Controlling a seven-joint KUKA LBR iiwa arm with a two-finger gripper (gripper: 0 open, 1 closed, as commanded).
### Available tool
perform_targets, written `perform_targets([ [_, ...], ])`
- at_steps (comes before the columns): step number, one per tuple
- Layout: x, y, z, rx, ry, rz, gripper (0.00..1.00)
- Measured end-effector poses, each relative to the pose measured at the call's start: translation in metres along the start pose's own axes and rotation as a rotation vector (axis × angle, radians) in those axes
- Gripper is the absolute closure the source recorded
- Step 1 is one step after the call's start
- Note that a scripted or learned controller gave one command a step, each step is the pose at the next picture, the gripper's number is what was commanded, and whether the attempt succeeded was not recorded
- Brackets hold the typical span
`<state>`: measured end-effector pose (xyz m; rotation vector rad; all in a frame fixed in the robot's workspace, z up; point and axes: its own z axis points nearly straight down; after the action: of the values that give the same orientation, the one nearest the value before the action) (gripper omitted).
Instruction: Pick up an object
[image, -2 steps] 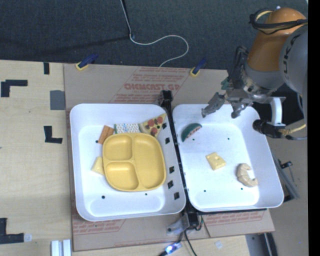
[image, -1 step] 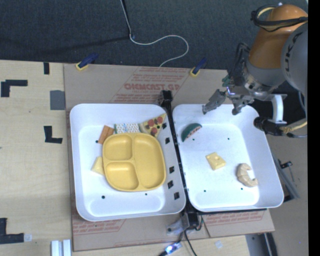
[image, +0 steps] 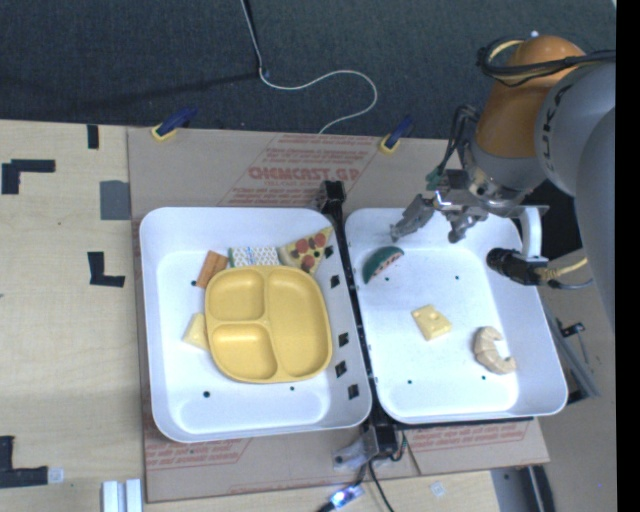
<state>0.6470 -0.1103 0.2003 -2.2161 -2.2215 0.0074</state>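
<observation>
The right bin (image: 530, 330) holds a green-and-white wedge (image: 380, 263), a yellow cheese piece (image: 431, 322) and a tan croissant (image: 492, 350).

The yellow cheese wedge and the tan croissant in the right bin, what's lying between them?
Nothing: the camera view shows bare white bin floor between the yellow cheese wedge and the tan croissant.

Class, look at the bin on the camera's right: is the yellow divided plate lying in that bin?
No. The yellow divided plate lies in the left bin, while the right bin holds smaller pieces such as a cheese wedge.
</observation>
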Motion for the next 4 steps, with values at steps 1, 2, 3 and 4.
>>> perform_targets([
  [1, 0.006, -0.006, 0.047, -0.001, 0.000, 0.001, 0.00],
  [2, 0.016, -0.002, 0.104, 0.000, 0.000, 0.001, 0.00],
  [3, 0.016, -0.003, 0.117, -0.003, -0.001, 0.001, 0.00],
  [4, 0.016, -0.004, 0.107, 0.001, 0.001, 0.001, 1.00],
])
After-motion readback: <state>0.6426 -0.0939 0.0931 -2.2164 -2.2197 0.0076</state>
